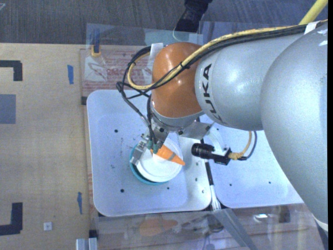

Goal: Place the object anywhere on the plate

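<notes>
A small round plate (154, 172), white inside with a teal rim, sits in the left bin (104, 139) toward its lower middle. An orange wedge-shaped object (169, 155) lies at the plate's upper right edge, partly over the white inside. My gripper (146, 149) hangs over the plate's upper left rim, just left of the orange object. Its metal tips reach down to the plate's edge. The arm's orange band and grey wrist hide the bin's upper right part.
The right bin (250, 181) lies under the big grey arm link. A black cable fitting (210, 153) juts out by the divider between the bins. Tan bench surface with blue tape marks stretches to the left.
</notes>
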Controlling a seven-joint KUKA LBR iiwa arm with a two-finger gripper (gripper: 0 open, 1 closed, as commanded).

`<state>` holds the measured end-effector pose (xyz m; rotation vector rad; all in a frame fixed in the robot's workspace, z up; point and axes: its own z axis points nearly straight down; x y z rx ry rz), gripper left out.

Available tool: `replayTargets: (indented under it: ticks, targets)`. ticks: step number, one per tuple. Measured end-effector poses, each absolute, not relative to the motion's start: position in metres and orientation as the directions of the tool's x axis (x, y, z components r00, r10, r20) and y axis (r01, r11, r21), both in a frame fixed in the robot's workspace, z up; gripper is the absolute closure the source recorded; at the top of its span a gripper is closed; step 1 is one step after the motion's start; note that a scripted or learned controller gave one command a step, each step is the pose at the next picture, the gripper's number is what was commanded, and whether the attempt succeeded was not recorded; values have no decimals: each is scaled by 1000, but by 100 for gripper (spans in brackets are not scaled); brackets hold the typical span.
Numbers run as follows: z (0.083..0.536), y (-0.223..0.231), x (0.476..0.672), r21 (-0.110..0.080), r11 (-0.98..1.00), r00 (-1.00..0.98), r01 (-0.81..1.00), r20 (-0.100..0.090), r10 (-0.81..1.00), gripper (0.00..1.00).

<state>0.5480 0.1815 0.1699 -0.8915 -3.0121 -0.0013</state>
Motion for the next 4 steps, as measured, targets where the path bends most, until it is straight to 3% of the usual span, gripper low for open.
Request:
replayTargets:
  ticks: [1,2,3,4]
  targets:
    - [180,181,549,5,837,-837,547,-1,547,100]
    - [197,122,568,2,967,-966,257,-3,257,100]
    - [156,165,537,22,991,-990,136,-25,136,100]
    - [146,159,532,5,990,-990,140,-7,140,0]
